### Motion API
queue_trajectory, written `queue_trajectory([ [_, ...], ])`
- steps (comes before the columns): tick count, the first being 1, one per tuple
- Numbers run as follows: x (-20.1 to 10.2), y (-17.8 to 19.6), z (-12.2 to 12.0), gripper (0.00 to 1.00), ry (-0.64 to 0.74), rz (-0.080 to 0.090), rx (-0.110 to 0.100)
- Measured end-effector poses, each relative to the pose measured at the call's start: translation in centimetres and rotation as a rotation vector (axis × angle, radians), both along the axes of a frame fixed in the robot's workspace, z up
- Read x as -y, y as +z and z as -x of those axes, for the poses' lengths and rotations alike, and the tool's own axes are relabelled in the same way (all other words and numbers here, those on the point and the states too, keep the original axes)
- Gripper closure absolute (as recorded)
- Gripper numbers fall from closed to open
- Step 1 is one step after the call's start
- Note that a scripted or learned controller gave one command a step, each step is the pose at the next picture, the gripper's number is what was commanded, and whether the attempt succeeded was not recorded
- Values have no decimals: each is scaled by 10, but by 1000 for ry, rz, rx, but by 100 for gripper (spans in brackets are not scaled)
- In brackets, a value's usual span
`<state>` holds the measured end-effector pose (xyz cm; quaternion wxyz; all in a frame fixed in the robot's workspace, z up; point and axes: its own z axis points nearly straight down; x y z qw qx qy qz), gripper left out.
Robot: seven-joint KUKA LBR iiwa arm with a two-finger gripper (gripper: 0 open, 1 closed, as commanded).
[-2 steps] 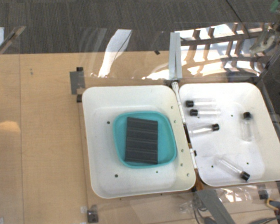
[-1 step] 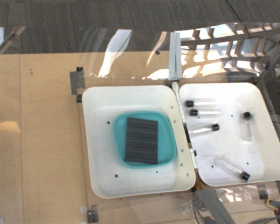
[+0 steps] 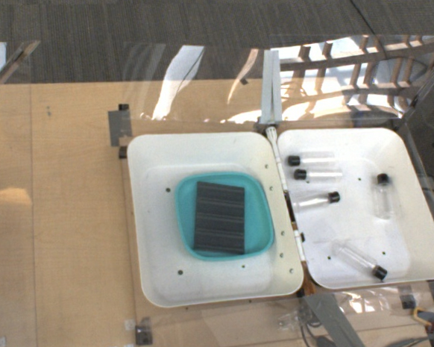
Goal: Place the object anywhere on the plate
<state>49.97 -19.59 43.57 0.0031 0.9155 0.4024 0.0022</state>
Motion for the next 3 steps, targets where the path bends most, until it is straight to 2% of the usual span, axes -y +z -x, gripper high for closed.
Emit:
queue_trajectory([
  [1, 1, 0, 11, 0, -141, -1, 0],
  [3, 9, 0, 11, 0, -419, -4, 3],
])
